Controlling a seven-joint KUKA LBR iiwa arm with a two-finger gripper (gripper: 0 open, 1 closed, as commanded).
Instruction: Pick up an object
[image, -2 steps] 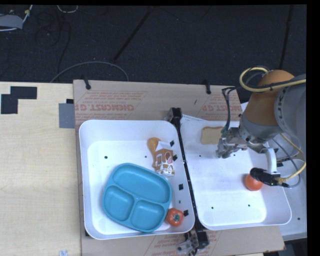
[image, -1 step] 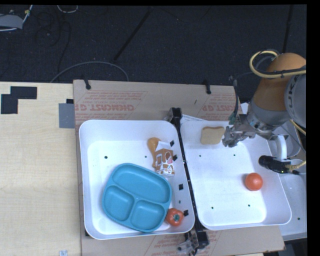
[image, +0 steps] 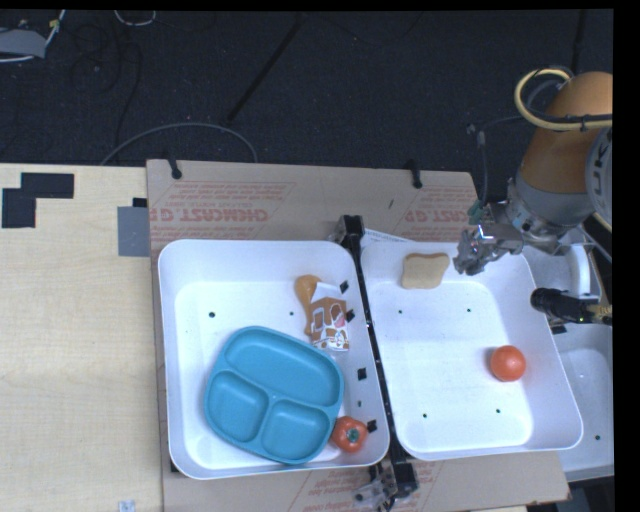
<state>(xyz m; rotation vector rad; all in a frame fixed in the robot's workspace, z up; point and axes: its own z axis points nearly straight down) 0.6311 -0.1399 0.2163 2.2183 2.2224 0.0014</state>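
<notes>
In the left bin (image: 185, 300) a blue divided plate (image: 273, 394) fills the near half. A small orange-red ball (image: 349, 434) sits at the plate's near right corner, and a crumpled printed packet (image: 326, 322) lies against the bin's right wall, with an orange-brown scrap (image: 306, 289) just behind it.

In the right bin (image: 450, 400) a tan, bread-like block (image: 425, 270) rests at the far edge, its long axis running left to right along that wall. An orange ball (image: 507, 362) lies towards the right wall, well apart from the block.

The claw (image: 476, 250) hangs over the right bin's far right corner, just right of the block and at about the same depth. The block is therefore the nearest candidate: it lies directly to the claw's left, while the ball lies nearer the camera. Whether the claw is apart or together I cannot tell; nothing is seen in it. The arm (image: 560, 165) reaches in from the right, its wrist angled down and leftwards.
</notes>
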